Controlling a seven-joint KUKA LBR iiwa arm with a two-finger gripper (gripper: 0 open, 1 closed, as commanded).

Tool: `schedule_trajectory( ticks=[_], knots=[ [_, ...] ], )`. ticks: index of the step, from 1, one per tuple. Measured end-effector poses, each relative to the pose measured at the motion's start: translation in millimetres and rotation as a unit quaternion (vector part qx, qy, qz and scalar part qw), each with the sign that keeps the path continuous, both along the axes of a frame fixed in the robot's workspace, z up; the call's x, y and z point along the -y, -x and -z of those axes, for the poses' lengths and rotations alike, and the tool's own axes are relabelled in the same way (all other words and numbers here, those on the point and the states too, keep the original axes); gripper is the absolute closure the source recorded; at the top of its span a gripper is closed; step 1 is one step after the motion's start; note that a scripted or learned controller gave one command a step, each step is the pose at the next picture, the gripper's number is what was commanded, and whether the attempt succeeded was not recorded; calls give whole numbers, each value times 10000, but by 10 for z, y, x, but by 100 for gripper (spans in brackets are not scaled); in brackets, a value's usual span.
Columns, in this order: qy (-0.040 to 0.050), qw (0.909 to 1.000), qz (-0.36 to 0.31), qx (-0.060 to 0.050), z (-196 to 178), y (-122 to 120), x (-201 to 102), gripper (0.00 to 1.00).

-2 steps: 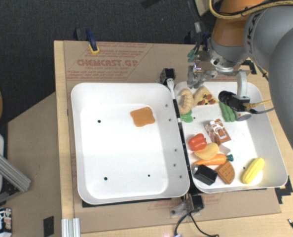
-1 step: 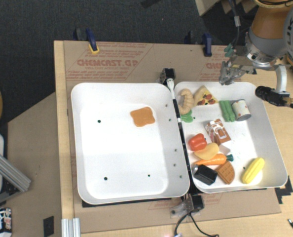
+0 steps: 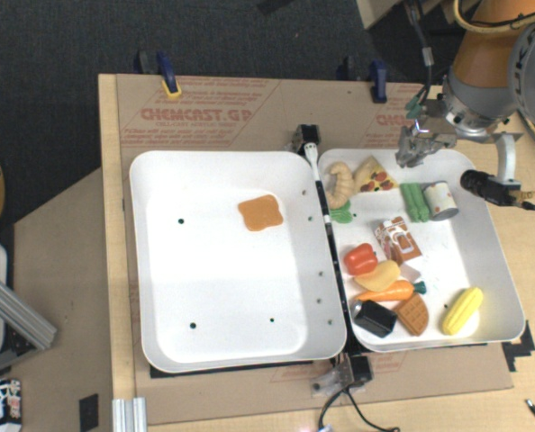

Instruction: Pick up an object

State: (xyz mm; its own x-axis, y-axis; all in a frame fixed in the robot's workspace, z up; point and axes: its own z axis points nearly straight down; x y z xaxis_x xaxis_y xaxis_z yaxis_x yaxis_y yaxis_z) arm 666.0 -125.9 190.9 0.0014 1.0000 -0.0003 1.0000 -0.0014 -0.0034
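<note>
My gripper [image 3: 412, 154] hangs over the far edge of the right bin [image 3: 502, 268], just right of a pizza slice [image 3: 373, 178] and a beige croissant-like piece [image 3: 340, 181]. Nothing shows between its fingers. The right bin also holds a green block [image 3: 414, 202] beside a silver can [image 3: 441, 200], a brown-and-white box [image 3: 398, 238], a red pepper [image 3: 359, 259], a carrot [image 3: 389, 291], a black block [image 3: 375, 318], a waffle piece [image 3: 412, 313] and a yellow corn cob [image 3: 461, 310]. An orange-brown flat piece [image 3: 260, 212] lies alone in the left bin [image 3: 204, 331].
Both bins rest on a cardboard-covered bench [image 3: 240, 106] held by blue clamps [image 3: 168, 75] at the back edge. A black clip [image 3: 307, 138] sits at the far end of the seam between the bins. The arm's body [image 3: 497, 52] looms over the right rear corner.
</note>
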Motion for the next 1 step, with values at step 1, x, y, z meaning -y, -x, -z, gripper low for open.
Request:
schedule_trajectory(
  ticks=[1],
  knots=[
    [13,9999,-29,128,-2200,-21,-368,100]
  ],
)
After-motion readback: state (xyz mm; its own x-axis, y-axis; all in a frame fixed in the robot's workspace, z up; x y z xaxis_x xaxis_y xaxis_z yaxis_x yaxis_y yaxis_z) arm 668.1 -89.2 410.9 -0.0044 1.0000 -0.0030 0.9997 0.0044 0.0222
